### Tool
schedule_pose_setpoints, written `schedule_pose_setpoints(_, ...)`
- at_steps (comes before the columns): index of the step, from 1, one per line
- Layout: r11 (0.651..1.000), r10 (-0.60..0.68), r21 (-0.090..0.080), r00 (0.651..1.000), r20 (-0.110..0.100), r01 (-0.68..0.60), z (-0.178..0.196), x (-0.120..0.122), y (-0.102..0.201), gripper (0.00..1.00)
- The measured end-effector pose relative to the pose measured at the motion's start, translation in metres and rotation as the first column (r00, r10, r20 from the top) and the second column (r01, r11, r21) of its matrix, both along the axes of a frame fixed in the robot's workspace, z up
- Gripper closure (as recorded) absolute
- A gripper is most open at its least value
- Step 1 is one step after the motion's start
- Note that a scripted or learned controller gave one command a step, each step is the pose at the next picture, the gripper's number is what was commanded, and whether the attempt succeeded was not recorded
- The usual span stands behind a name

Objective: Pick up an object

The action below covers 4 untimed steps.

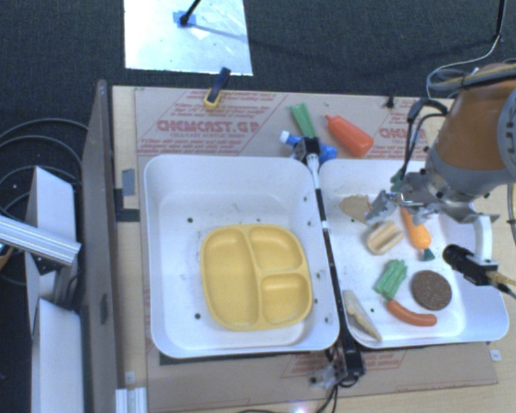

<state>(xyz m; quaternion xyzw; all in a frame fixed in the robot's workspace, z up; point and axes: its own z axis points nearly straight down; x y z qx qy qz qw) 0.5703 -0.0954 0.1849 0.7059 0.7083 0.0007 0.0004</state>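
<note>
The claw is placed low in the right bin, just above the bread roll and beside the carrot. Whether it is open cannot be told.

The robot arm is big and round, with a wide orange band and grey above it. Thin cables loop over it. Its gripper is shiny grey metal with black parts.

"CHEMCAST GP" on the bench sheet
</note>
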Motion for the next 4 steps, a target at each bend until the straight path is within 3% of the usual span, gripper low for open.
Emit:
schedule_pose_setpoints(1, 1.000, -0.005, 0.001, 1.000, -0.005, 0.005, -0.104, -0.057, -0.019, 0.00)
schedule_pose_setpoints(2, 1.000, -0.002, 0.000, 1.000, 0.002, 0.002, -0.090, -0.053, -0.018, 1.00)
schedule_pose_setpoints(3, 1.000, -0.004, -0.003, 1.000, 0.008, 0.004, 0.018, -0.072, -0.032, 1.00)
schedule_pose_setpoints(4, 1.000, -0.003, -0.001, 1.000, 0.001, 0.003, 0.013, -0.072, -0.031, 0.00)
